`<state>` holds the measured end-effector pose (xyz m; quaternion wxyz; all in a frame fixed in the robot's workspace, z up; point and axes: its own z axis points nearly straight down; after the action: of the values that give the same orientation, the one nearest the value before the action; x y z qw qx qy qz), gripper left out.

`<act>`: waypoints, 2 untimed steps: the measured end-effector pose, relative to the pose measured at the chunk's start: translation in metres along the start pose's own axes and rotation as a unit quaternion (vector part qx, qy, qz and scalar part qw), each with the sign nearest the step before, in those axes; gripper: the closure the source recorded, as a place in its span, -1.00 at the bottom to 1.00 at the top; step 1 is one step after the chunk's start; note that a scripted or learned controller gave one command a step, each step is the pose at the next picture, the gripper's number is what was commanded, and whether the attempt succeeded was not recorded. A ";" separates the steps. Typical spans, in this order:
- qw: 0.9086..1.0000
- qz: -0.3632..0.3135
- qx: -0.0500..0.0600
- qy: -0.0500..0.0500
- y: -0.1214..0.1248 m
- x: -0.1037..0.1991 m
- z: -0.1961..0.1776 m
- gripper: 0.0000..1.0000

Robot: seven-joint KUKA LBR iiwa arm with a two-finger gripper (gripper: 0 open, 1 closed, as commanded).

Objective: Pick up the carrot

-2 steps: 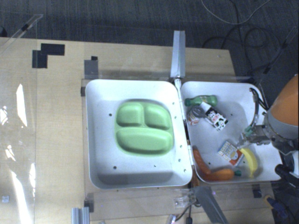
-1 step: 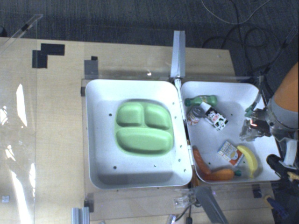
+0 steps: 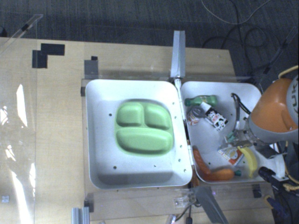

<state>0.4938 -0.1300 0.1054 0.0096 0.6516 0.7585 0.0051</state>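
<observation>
We see one carrot (image 3: 219, 174), orange, lying beside one red sausage (image 3: 198, 158) and one banana (image 3: 251, 161); the pincer's (image 3: 236, 141) state we cannot tell.

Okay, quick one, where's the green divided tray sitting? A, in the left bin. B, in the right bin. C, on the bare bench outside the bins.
A: the green divided tray lies in the middle of the left bin, away from the cluttered right bin.

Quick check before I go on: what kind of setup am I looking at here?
Likely a robotics lab pick-and-place cell, not a kitchen: two white bins on a wooden bench, a green divided tray, toy food including the carrot, and loose cables on carpet.
</observation>
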 end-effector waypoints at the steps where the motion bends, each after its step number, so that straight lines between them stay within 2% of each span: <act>1: 0.979 0.203 0.010 0.001 0.000 0.020 -0.080 1.00; 2: 0.881 0.474 0.011 -0.002 -0.007 -0.021 -0.073 1.00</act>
<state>0.4881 -0.1519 0.1785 0.0004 0.9333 0.3592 -0.0008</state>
